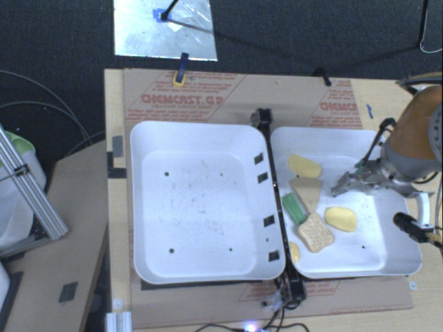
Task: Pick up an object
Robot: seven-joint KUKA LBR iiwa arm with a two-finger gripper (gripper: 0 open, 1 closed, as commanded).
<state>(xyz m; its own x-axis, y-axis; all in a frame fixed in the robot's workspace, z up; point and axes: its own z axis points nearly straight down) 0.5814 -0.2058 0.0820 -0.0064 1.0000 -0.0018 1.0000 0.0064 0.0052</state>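
Two shallow white bins are seen side by side on a cardboard-covered desk point(228, 92), the left bin point(138, 185) bare and the right bin point(398, 254) holding every candidate for the pick. The grey arm point(415, 140), its orange band turned toward the camera, is reached in from the right of the frame, and its jaws point(346, 183) are held low over the middle of the right bin, apparently so that a descent can be made on the cluster below and to the left. Whether the jaws are parted or closed cannot be told at this size; nothing is seen between them.

The objects are gathered along the right bin's left half: a pale yellow piece point(304, 166) at the upper part, a beige wedge point(306, 189) beneath it, a green block point(293, 208) against the dividing wall, a tan sponge-like square point(316, 233) lower down, and a yellow oval point(340, 218) just below and left of the jaws. A small yellow scrap point(294, 252) is tucked at the lower left corner. The oval, lying apart from its neighbours and nearest the jaws, is judged the likeliest target; the pick is not yet made.
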